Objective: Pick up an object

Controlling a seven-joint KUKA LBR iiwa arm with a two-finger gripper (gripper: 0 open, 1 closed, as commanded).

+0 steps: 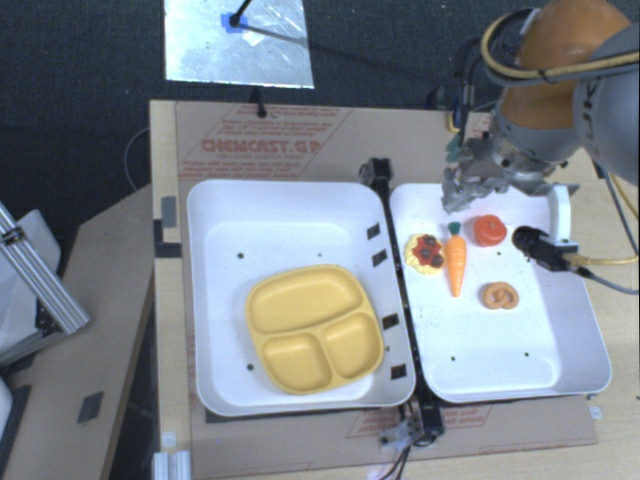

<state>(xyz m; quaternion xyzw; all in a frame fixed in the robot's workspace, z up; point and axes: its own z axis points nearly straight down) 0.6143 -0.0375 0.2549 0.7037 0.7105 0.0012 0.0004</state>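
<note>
I hang my gripper (pixel 458 196) over the far end of the right bin (pixel 575 373), just above the carrot (pixel 455 262), lined up to grab it, though I cannot tell how my jaws stand.

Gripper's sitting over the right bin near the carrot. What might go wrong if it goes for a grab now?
1. The carrot, pizza toy and tomato lie close together, so the gripper may nudge or catch a neighbour.
2. The gripper hangs near the right bin's back wall; a descent there could strike the rim.
3. The carrot is slim and tapered, so it may slip out.
</note>
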